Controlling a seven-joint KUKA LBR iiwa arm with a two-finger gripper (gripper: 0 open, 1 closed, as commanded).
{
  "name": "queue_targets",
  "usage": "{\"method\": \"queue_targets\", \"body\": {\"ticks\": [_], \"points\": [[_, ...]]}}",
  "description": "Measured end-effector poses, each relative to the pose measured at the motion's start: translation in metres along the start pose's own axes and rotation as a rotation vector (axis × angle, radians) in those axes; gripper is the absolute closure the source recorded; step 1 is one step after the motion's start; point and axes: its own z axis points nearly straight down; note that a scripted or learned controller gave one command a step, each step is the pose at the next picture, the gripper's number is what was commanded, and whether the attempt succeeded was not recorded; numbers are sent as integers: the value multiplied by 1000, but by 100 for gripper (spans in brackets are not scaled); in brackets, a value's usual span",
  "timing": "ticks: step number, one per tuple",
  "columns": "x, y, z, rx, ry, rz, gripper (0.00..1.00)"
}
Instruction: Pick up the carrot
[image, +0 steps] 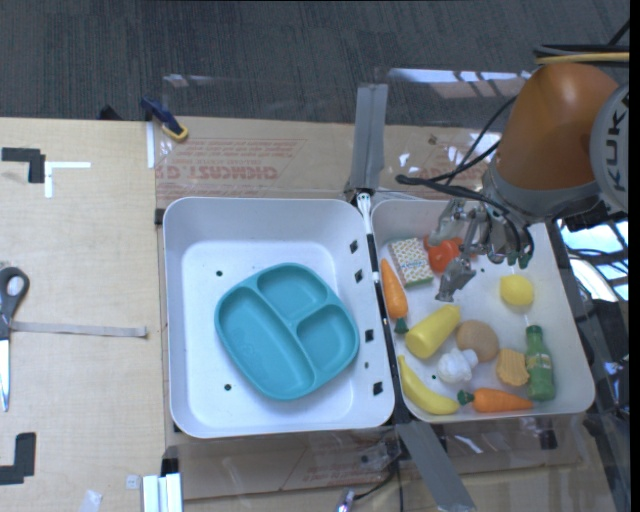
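Observation:
One carrot (393, 289), orange with a green stub at its near end, lies along the left wall of the right bin (570, 330). A second carrot (499, 401) lies near that bin's front wall, its green top pointing left. My gripper (453, 281) hangs over the middle of the right bin, to the right of the first carrot and apart from it. A red-orange toy (441, 255) sits right beside the gripper's left side. Nothing visibly hangs from the gripper.
The right bin also holds a patterned box (408, 261), a lemon (516, 290), a yellow squash (432, 331), a potato (478, 340), a white garlic (455, 367), a banana (425, 391) and a green bottle (538, 362). A teal divided plate (287, 330) lies in the left bin (185, 300).

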Motion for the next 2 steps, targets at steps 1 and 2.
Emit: {"method": "queue_targets", "body": {"ticks": [1,2], "points": [[57,58,0,0,2,91,0],[57,58,0,0,2,91,0]]}}
